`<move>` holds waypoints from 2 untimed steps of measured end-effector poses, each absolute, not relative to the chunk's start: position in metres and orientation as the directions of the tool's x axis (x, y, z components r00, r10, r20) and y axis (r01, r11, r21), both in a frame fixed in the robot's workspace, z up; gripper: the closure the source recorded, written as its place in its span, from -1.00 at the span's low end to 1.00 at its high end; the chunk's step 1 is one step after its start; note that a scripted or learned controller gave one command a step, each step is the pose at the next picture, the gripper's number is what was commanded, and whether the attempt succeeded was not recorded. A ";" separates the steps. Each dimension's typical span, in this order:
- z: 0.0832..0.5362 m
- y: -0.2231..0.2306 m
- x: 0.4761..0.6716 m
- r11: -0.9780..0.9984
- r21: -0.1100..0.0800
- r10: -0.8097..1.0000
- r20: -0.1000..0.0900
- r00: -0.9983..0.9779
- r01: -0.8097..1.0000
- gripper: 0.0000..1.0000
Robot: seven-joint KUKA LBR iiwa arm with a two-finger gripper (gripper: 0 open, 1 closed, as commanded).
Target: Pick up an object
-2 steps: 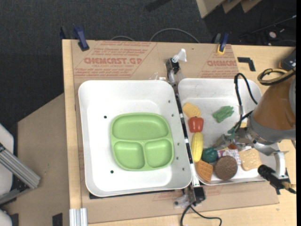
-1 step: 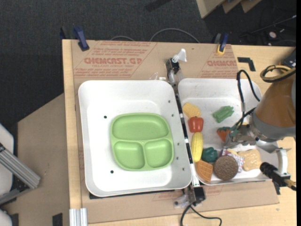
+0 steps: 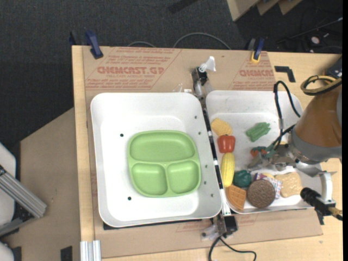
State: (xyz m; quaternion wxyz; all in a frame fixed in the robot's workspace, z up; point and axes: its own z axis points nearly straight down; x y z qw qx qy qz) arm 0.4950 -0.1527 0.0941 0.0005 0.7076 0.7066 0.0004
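The right bin holds several toy foods: a yellow piece, a red pepper, a corn cob, a green vegetable, a dark teal item, an orange waffle-like piece, a round brown cookie and a tan cracker. My gripper reaches in low from the right, over the bin's middle right, just below the green vegetable and above the cookie. I see nothing clearly held in it.
The left bin carries a green divided plate. A metal clamp stands at the bins' far joint. The arm's orange band and a black cable hang over the right bin's right side.
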 end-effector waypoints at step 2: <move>0.084 -0.146 0.526 -0.002 -0.004 1.000 0.002 0.002 1.000 -1.00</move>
